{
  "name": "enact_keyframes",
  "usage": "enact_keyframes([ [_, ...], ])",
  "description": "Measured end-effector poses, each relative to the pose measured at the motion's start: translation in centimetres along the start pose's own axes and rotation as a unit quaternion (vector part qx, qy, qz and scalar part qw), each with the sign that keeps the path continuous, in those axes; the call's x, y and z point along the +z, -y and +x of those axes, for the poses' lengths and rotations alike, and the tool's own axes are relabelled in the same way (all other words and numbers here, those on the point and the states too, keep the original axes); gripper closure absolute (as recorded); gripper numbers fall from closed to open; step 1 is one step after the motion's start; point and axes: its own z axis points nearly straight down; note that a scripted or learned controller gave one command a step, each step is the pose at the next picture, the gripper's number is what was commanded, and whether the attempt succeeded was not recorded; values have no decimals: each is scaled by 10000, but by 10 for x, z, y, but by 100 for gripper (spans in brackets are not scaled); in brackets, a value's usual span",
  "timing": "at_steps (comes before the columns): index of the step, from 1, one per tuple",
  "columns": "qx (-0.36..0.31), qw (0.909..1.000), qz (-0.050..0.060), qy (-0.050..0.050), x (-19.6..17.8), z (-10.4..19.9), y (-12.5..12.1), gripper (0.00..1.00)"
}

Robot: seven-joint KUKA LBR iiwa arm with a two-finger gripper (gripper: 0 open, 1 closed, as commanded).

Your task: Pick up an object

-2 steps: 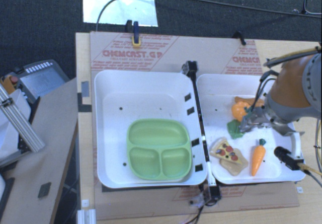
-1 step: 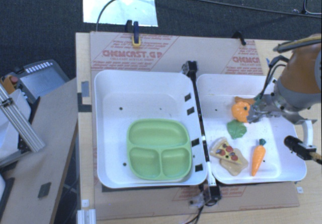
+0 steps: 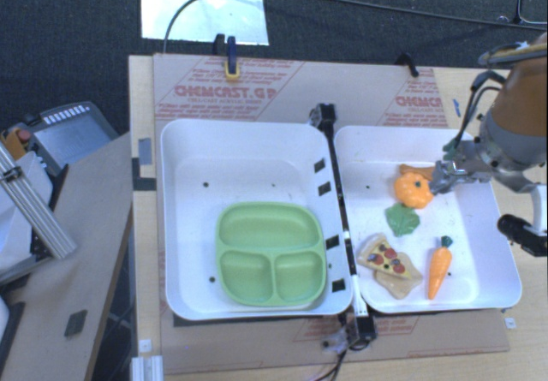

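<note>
— Where is the orange pumpkin (image 3: 413, 189)?
— In the right bin (image 3: 488, 285), above the green leaf (image 3: 402, 219). The tool (image 3: 445, 175) touches it; open or closed, I cannot tell.
— And the table (image 3: 282, 84)?
— Brown board on dark carpet (image 3: 68, 20).

Hidden / cut off / unclear

Arm (image 3: 522, 105) cut off by right pic edge, only wrist end w/ orange band visible. Gripper (image 3: 441, 180) tips merge w/ orange pumpkin toy (image 3: 414, 191) near right bin's (image 3: 479, 294) far edge; finger gap too small to read, contact can't be told. Another orange piece (image 3: 413, 170) partly hidden behind pumpkin, kind unclear. Grey device (image 3: 68, 135) at left, metal rail (image 3: 30, 204) cut by left edge.
</note>
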Motion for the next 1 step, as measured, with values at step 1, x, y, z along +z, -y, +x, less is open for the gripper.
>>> enact_keyframes([
  [1, 4, 10000, 19, -5, -14, 0, -1, 100],
])
